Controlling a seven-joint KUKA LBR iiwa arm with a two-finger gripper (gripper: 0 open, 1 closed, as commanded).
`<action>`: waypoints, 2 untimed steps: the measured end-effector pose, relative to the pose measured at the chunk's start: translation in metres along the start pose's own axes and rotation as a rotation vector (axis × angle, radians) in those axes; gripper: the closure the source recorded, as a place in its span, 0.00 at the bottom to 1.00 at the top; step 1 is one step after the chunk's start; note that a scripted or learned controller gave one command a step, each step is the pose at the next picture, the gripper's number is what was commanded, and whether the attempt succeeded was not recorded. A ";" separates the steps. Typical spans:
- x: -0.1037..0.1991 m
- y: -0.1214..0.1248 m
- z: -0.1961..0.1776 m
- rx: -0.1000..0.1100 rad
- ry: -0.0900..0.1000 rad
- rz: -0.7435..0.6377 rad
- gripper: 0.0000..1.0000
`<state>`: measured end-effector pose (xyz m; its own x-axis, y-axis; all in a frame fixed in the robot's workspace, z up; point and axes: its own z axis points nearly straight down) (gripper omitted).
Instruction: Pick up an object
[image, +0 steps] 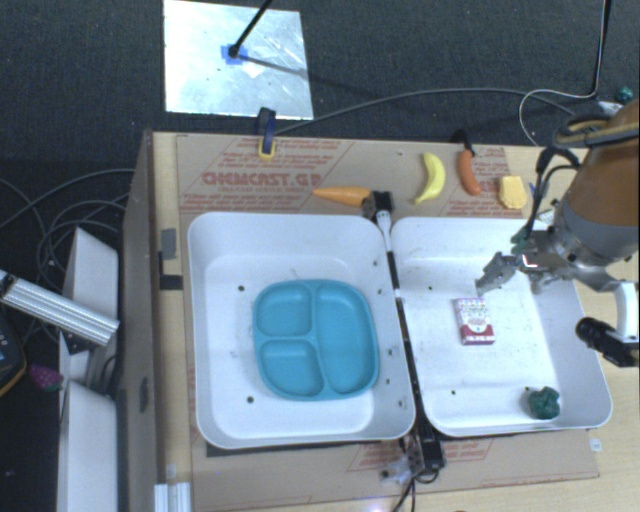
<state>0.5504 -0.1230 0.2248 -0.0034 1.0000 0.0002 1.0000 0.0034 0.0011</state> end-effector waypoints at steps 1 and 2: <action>-0.009 0.007 0.074 0.002 0.000 0.002 0.00; -0.002 0.003 0.138 0.002 0.000 0.003 0.00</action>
<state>0.5535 -0.1250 0.0868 -0.0007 1.0000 0.0004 1.0000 0.0007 -0.0008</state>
